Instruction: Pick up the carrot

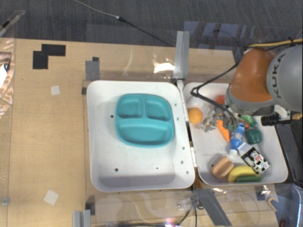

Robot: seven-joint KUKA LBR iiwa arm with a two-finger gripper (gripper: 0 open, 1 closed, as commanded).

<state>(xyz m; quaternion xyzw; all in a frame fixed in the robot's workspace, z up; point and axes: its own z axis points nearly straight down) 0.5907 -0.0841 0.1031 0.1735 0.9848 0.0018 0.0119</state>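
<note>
From above we see the carrot (223, 130) in the right bin (279, 174), crowded by an orange ball (195, 115), a small bottle (236, 139) and a green block (254, 136). The claw (218, 118) hangs just over the carrot's upper end; we cannot tell its opening. A teal tray (144, 119) sits in the left bin (102, 164).

One fixed overhead camera looks down slantwise on both bins (94, 141).

A teal three-compartment plastic tray (144, 119) sits in the white shallow left bin (102, 141); a black-and-white cow-patterned block (255, 160) adjoins a yellow banana (239, 172).
</note>
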